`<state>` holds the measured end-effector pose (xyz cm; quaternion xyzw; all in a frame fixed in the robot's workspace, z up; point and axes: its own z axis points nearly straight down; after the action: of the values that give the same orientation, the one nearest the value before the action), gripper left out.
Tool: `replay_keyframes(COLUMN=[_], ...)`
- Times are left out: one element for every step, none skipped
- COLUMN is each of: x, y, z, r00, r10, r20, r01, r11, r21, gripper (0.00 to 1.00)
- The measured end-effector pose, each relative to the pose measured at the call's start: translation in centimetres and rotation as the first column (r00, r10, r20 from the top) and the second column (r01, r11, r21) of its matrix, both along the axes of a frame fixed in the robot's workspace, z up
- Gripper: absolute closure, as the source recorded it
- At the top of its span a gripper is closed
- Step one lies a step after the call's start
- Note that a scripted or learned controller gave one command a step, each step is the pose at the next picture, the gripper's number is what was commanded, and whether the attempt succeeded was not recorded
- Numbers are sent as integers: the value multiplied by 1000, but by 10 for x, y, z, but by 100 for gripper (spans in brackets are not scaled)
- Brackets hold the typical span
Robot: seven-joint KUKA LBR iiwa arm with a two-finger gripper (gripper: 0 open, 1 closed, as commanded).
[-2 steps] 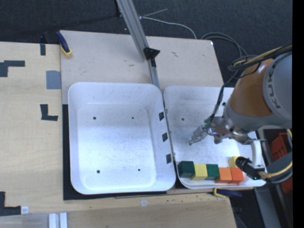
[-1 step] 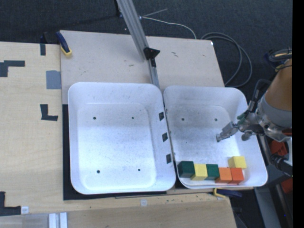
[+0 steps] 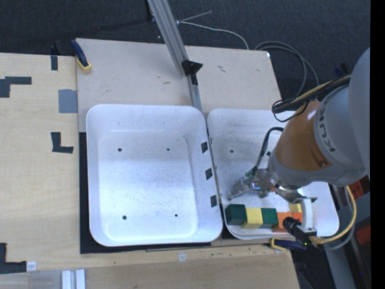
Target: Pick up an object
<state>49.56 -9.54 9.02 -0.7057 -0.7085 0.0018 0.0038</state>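
The pincer hung low in the right bin, its fingers seemingly slightly parted and holding nothing. Just below it lay 1 row of blocks, green, yellow, orange, long axis running left-right along the bin's near wall.

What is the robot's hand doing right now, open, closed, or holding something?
Hand: cannot be told; it sits low in the right bin, just above the green block.
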Motion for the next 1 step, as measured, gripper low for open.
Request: replay_keyframes(x=[14], y=[-38], z=[103], r00=[1000], r10=[-4], r20=[14], r01=[4], r11=[1000], r21=[-6], gripper=[0])
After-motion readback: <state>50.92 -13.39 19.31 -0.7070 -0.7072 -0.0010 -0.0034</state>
